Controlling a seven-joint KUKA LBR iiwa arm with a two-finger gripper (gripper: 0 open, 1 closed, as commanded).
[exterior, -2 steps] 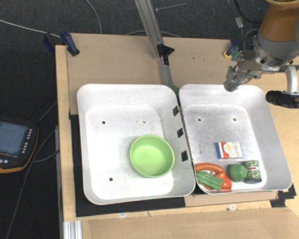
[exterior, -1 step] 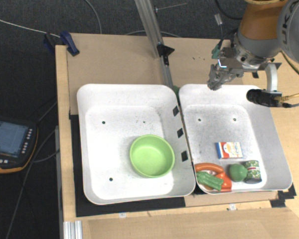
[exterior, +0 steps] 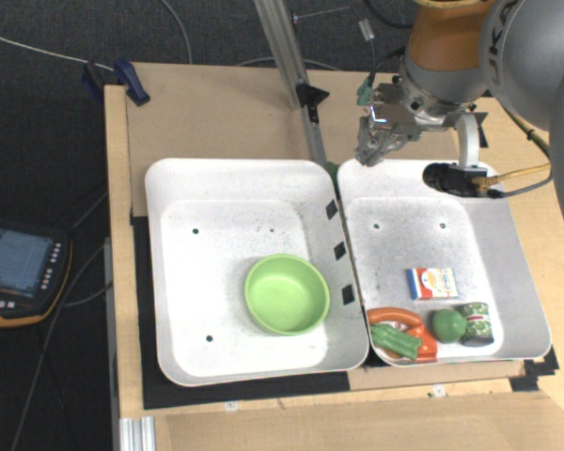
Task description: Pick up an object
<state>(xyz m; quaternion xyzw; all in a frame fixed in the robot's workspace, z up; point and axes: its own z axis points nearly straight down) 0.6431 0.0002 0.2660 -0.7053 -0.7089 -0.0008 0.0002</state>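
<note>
Objects: a small box, a green ball, a small can and an orange-and-green toy are grouped at the near end of the right bin. A green bowl sits alone in the left bin.
Hard to make out: the orange-and-green toy reads as a curved orange-red piece with a green piece lying across it; what it is cannot be told. The print on the small box and the small can is too small to read.
Cut off: the arm runs out of frame at the top right. A handheld controller beside the table is cut by the left edge.
Contact: the green ball sits between the toy and the small can, close to both; whether it touches them cannot be told.
Small box: white with a blue band and an orange patch, lying flat just behind the green ball.
Green ball: plain dark green.
Small can: green patterned with dark ends, closest of the group to the bin's right wall.
Green bowl: light green, upright, in the near right part of its bin.
Jaws: pointing down over the far left corner of the right bin, well apart from the group; whether they stand apart or together cannot be told.
</note>
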